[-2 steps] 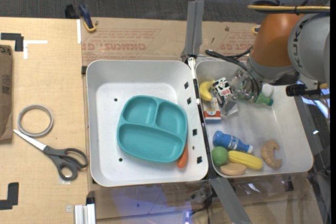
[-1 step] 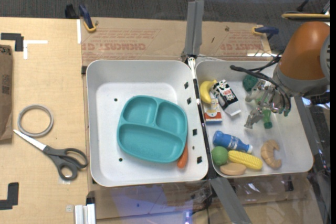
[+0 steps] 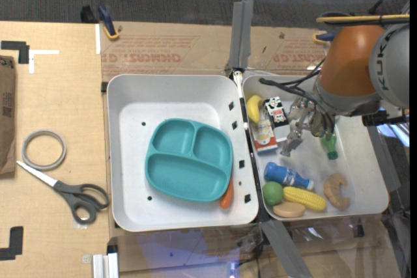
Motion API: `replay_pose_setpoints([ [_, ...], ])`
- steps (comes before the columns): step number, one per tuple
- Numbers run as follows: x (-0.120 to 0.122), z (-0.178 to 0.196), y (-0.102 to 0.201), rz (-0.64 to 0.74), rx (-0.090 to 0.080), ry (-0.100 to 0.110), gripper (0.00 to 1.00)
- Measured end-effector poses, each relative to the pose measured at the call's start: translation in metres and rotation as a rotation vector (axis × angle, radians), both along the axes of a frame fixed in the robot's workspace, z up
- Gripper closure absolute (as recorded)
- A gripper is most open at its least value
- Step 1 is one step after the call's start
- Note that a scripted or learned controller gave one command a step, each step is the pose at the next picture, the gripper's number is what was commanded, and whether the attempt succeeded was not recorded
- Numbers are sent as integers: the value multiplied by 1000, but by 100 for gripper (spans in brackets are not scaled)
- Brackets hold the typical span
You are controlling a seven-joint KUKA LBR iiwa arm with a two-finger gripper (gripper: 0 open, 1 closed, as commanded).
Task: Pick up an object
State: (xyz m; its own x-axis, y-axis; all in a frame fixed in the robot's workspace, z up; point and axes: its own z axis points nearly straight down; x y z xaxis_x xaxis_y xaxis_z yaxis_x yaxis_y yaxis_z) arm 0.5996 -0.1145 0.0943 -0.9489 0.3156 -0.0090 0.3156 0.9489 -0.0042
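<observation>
My gripper [image 3: 306, 135] hangs over the middle of the right bin [image 3: 365, 205], below the orange band of the arm. It is open, with nothing between its fingers. A small green object [image 3: 331, 148] lies just beside its right finger. To the left of the gripper lie a yellow banana [image 3: 253, 107], a small black-and-white box [image 3: 274, 109] and a red-and-white packet [image 3: 264, 137]. Nearer the front are a blue bottle [image 3: 285, 174], a green ball [image 3: 272, 192], a yellow corn cob [image 3: 304, 198], a tan oval piece [image 3: 288, 209] and a croissant [image 3: 337, 189].
The left bin [image 3: 124, 107] holds a teal divided plate [image 3: 189, 160] with an orange carrot [image 3: 227, 196] at its right edge. On the bench to the left lie scissors [image 3: 68, 193] and a tape roll [image 3: 43, 149]. Cables run from the arm over the right bin's back.
</observation>
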Motion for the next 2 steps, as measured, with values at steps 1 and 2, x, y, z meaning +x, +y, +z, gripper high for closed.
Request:
replay_pose_setpoints([
  [1, -53, 2, 12, -157, -3, -7, 0],
  [2, -9, -2, 18, -359, 6, 3, 0],
])
